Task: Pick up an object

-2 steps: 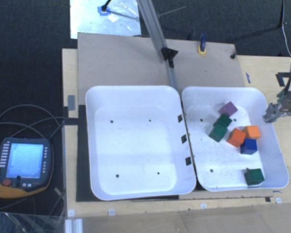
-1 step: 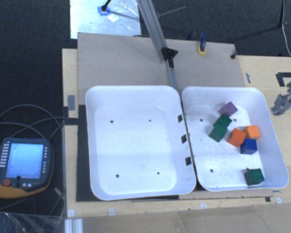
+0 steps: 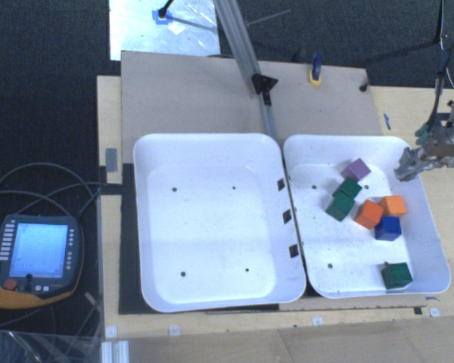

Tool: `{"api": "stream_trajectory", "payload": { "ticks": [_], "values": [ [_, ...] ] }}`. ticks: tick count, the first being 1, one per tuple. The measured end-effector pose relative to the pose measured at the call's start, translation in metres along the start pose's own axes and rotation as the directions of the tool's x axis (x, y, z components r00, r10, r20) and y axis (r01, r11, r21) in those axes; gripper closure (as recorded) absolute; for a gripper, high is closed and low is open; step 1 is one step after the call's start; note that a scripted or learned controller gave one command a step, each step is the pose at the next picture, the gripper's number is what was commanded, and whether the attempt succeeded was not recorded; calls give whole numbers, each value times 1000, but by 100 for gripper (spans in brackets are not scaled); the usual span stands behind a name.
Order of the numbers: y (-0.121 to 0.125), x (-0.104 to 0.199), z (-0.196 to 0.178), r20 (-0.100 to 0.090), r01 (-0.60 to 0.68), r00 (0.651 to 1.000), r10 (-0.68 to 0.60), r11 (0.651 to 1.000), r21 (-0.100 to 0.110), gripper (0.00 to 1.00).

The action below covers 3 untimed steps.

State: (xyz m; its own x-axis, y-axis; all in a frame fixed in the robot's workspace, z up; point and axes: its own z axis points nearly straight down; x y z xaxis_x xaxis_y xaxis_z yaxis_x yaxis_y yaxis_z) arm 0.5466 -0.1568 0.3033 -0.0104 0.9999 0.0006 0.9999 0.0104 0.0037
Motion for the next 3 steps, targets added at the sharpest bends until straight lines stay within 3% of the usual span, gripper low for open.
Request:
{"api": "stream_trajectory", "payload": {
  "ticks": [3],
  "values": [
    [-6, 156, 58, -2, -1, 1000, 1, 1000, 3, 100]
  ]
}}
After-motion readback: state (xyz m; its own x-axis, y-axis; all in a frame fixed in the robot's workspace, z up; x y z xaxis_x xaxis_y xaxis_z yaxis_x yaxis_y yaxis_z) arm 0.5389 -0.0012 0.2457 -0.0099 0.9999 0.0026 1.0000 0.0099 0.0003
